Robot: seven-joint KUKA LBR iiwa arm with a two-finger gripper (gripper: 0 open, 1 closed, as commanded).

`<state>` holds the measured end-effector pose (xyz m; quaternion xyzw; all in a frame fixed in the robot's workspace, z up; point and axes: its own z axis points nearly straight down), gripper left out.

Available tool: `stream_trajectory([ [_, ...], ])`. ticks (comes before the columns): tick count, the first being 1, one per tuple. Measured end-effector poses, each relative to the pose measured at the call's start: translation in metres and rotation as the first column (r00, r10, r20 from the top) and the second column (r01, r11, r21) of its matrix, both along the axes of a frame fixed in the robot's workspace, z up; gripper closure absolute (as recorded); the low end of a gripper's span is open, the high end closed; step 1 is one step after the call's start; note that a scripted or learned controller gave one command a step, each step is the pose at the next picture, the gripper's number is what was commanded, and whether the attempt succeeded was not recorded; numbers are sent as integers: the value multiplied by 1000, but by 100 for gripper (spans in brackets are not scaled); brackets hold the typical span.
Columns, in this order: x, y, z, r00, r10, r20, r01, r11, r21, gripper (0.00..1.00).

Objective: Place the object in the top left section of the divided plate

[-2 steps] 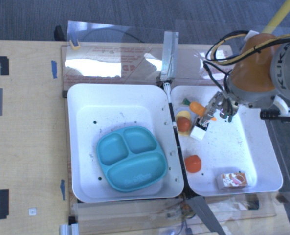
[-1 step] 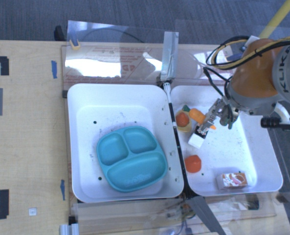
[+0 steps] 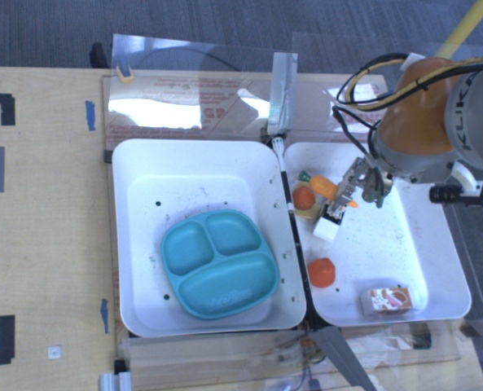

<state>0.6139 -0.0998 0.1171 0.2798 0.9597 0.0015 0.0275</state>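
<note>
The task names no particular object, but the likeliest candidate is the small white block (image 3: 326, 228) lying in the right bin (image 3: 436, 243), just right of the wall shared with the left bin and directly below the gripper (image 3: 336, 211). The gripper's dark tips hang at the block's upper edge; I cannot tell whether the fingers are spread or pressed together, nor whether they grip the block at all.

Near the block, toward the shared wall, sit an orange ball (image 3: 304, 198) and a carrot-like orange piece (image 3: 324, 188). Further down the right bin lies a red-orange fruit (image 3: 322, 273), and beyond it a small brown packet (image 3: 385, 300) whose printing is too small to read.

The blue divided plate (image 3: 219, 263) sits in the left bin (image 3: 135, 186), well apart from the block, with nothing in its top left section. So, as I judge it, the whole job remains: secure a grasp, lift, cross the wall, release.

Part of the letters "KUK" shows on the arm (image 3: 436, 116).
</note>
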Motion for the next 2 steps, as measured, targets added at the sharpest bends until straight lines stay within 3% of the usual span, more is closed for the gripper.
stream_trajectory([
  [1, -3, -1, 1, 954, 299, 19, -299, 954, -27, 100],
  [2, 4, -3, 2, 792, 610, 5, -609, 791, -48, 100],
])
